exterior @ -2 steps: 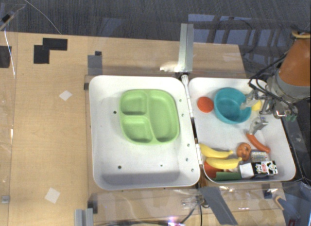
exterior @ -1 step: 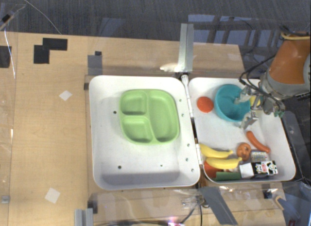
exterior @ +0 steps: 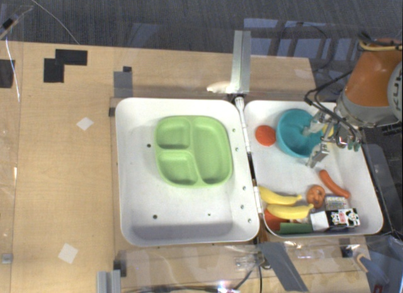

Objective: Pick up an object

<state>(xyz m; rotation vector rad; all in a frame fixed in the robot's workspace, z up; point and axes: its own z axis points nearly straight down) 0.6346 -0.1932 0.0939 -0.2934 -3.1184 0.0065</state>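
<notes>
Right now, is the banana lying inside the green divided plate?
No, the banana lies in the right bin, while the green plate sits in the left bin.

A wooden bench [exterior: 63,178] carries two white bins touching side by side, the left bin [exterior: 135,222] holding a green divided plate [exterior: 192,150] near its middle. Two bananas [exterior: 284,202] lie along the near edge of the right bin [exterior: 283,172], toward its near left corner. Black tape marks [exterior: 63,63] sit by the bench's far left corner, an upright metal post [exterior: 241,62] stands at its far edge where the bins meet, and grey carpet [exterior: 157,8] lies beyond.
</notes>
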